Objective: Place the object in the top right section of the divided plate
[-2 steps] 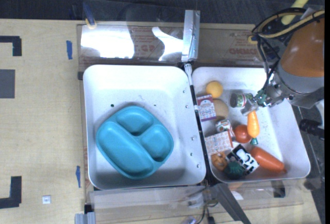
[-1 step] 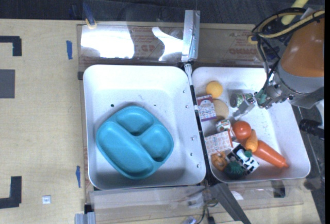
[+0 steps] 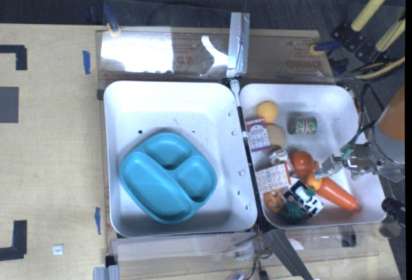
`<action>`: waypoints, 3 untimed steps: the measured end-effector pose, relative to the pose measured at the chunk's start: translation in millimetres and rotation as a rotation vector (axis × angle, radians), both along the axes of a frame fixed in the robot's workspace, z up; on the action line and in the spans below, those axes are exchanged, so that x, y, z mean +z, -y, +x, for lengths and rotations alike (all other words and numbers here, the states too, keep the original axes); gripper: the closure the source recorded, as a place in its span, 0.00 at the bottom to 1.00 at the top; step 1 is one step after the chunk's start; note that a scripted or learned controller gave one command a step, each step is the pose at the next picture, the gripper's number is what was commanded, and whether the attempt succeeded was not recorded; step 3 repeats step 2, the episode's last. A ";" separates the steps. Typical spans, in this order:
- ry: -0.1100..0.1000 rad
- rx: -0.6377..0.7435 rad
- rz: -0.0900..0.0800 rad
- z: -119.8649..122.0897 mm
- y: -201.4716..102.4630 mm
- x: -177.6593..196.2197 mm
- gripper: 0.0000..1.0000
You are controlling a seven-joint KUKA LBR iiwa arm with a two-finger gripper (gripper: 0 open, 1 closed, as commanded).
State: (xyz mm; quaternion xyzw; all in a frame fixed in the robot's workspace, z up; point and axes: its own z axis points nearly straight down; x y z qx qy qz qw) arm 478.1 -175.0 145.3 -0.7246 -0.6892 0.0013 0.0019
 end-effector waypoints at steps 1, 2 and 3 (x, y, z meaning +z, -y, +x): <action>0.005 -0.445 -0.003 2.0 -12.0 36.6 0.00; 0.000 -0.979 -0.005 22.1 23.3 20.0 0.00; 0.000 -0.979 -0.005 22.1 23.3 20.0 0.00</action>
